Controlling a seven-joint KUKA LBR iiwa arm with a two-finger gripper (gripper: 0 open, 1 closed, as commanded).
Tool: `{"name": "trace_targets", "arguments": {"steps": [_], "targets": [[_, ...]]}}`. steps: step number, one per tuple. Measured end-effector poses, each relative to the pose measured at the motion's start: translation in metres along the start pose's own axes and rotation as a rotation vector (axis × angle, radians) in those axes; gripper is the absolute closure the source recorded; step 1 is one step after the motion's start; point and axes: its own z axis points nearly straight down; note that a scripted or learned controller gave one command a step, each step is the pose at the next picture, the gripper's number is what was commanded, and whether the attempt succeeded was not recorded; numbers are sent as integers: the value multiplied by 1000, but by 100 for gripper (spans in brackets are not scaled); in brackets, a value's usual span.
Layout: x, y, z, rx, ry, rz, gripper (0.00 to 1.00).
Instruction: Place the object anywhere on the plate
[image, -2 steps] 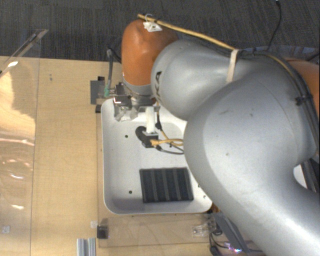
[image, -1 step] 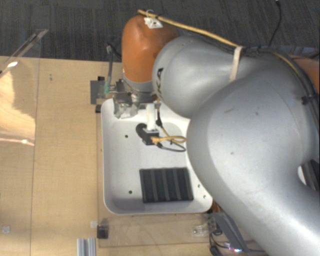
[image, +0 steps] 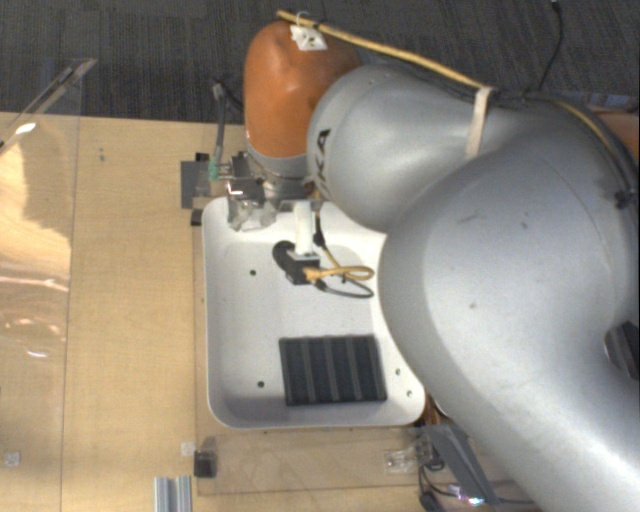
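Large grey arm (image: 480, 250) leaning over white bin (image: 225, 330), claw (image: 250, 208) hanging at bin's far end, probably seeking pickup; open or closed, cannot tell. Likely task object, black ribbed block (image: 332, 368), lying untouched at near end.

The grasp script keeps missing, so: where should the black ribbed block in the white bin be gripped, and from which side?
Probably from straight above: the black ribbed block lies flat on the floor of the white bin, its top face open. Close across its shorter span, on the two long edges, at mid-length.
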Motion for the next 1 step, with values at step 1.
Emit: {"name": "trace_targets", "arguments": {"steps": [1], "targets": [[-16, -78, 76, 16, -1, 112, 100]]}}
